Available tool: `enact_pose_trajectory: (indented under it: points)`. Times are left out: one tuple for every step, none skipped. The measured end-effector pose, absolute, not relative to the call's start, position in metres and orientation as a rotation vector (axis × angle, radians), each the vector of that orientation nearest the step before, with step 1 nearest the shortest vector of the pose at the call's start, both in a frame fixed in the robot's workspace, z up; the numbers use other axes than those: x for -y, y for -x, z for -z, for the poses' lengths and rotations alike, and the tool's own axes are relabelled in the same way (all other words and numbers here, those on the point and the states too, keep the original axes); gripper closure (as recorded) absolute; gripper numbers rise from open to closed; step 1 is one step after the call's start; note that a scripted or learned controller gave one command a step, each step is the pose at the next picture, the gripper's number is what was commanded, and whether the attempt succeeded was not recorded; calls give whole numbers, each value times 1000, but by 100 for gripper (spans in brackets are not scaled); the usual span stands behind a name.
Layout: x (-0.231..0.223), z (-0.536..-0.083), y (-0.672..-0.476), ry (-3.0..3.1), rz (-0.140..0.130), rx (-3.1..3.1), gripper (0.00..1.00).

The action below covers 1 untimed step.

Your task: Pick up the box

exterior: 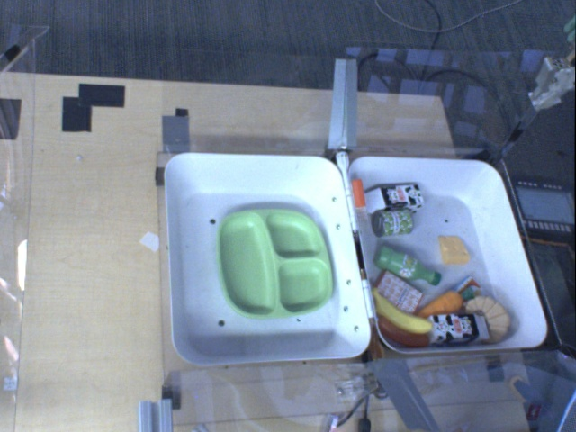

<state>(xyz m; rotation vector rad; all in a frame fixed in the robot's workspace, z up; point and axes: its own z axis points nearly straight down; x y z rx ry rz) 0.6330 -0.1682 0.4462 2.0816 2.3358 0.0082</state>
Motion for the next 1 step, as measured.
enact_pose_trajectory:
  points:
    - [35,-436,-669,-2149,-7,-2285,100]
